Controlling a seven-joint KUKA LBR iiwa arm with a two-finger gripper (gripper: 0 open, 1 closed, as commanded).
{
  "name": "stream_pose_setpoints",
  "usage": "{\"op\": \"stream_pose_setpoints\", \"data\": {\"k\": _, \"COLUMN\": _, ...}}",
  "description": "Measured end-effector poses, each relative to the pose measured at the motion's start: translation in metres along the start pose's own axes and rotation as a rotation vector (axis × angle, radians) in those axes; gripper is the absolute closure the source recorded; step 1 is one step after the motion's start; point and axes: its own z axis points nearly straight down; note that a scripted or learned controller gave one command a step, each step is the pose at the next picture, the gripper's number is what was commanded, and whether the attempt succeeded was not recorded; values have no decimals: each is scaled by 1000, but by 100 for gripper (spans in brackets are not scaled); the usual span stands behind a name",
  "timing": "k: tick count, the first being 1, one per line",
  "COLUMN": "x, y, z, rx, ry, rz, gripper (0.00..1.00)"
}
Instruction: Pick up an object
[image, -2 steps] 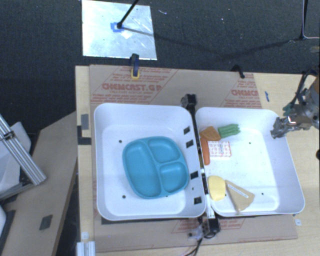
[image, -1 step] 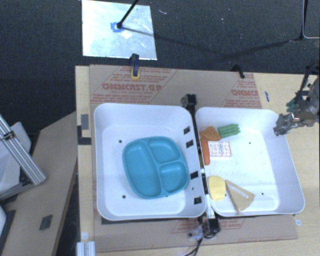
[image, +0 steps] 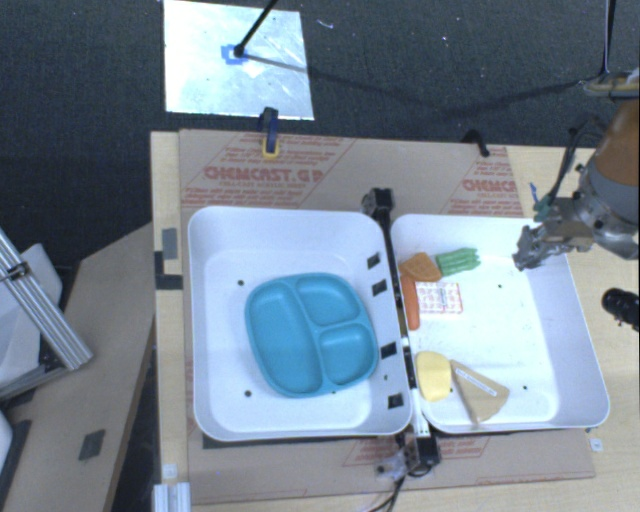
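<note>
Brown cardboard-covered surface (image: 330, 165) carrying two shallow white bins, arm entering from the right.

Camera view: the grey gripper (image: 530, 250) hovers over the right white bin (image: 570, 330), near its far right rim; whether the fingers are open or closed cannot be told. Left of the fingers lie a green ridged toy (image: 458, 261), an orange wedge (image: 420, 268), a red-patterned white card (image: 439, 298); nearer the camera, a yellow rounded block (image: 434, 375) and tan triangular piece (image: 482, 392). Further left, a blue divided plastic tray (image: 310, 333) fills the left white bin (image: 215, 300).
</note>
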Motion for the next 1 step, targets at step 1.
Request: {"op": "stream_pose_setpoints", "data": {"k": 1, "x": 46, "y": -9, "z": 2, "rx": 0, "ry": 0, "rz": 0, "gripper": 100}}
